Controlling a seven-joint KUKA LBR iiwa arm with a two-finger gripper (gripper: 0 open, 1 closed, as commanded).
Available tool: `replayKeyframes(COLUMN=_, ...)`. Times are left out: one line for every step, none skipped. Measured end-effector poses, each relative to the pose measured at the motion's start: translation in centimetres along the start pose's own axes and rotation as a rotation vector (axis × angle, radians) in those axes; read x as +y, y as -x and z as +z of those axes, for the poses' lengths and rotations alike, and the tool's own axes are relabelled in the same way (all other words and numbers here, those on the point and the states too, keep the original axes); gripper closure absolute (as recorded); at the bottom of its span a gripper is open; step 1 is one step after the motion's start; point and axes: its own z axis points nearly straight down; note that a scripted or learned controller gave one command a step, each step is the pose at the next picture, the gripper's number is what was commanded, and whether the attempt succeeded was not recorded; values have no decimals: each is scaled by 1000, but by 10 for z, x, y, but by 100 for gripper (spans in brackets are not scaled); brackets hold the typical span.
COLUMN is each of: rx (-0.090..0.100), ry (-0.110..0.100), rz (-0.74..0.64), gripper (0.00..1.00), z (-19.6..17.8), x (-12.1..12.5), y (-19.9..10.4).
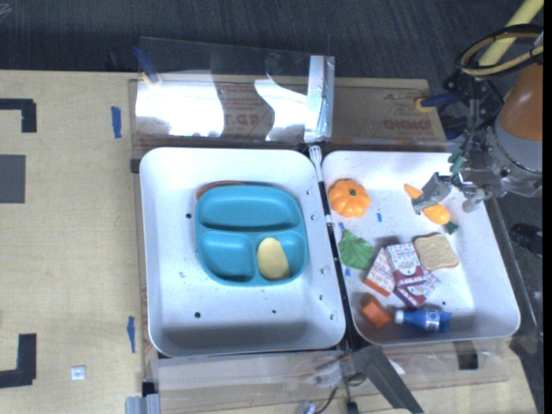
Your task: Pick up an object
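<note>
Orange and small, a carrot-like toy (429,204) lay at the upper right of the right bin (500,317). The gripper (446,195) hung right over it; I could not tell its state. The toy looked light, hard and slippery, so grab its middle.

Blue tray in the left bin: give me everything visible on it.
The blue tray looks like smooth moulded plastic, rounded at the corners, with a long compartment at the far side and two smaller ones nearer the camera. It lies flat, right way up, near the middle of the left bin. A yellow egg-shaped piece rests in its near right compartment.
</note>
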Motion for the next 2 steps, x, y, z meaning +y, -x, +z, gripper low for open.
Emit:
replayKeyframes(rx=-1, ry=4, rz=208, gripper=0, z=-50, x=7, y=-42)
replayKeyframes(rx=-1, ry=-1, rz=140, gripper=0, z=-35, x=-47, y=-52)
